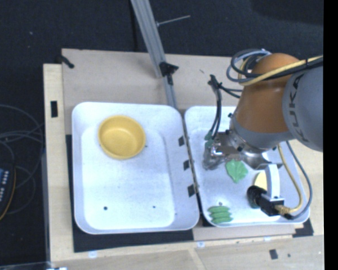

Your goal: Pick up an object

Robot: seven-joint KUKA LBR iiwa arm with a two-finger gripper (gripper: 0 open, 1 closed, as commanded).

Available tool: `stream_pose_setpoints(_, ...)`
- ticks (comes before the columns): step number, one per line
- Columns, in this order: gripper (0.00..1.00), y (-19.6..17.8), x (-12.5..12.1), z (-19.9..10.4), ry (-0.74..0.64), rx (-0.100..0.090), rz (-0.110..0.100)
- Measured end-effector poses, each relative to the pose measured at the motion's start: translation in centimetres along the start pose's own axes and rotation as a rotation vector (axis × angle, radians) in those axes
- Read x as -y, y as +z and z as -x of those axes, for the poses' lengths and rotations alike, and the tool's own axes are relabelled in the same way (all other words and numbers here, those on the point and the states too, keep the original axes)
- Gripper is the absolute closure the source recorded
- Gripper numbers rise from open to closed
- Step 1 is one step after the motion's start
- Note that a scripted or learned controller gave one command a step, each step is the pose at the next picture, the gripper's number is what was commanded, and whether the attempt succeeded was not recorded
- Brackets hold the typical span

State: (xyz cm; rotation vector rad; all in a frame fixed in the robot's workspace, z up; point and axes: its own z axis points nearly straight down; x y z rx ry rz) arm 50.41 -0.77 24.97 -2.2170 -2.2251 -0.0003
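Note:
My gripper (212,157) hangs low over the left part of the right bin (198,117), under the orange wrist band. A pale green, leaf-like object (236,170) lies just to its right, close by the gripper, and I cannot tell whether they touch. At the bin's front edge rests a darker green ridged object (218,213). A yellow object (261,178) peeks out from behind the arm's bracket, mostly hidden. In the left bin (124,207), a yellow bowl (121,136) sits upright at the back left.
A grey metal pole (152,35) slants down from the top to the divide between the bins. Black clips (187,165) line that shared edge. The arm's bulk covers the right bin's back right.

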Motion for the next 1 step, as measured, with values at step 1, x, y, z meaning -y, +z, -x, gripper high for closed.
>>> stream_pose_setpoints(1, 1.00, 0.91, -0.61, -5.17, 0.000, 0.000, 0.000)
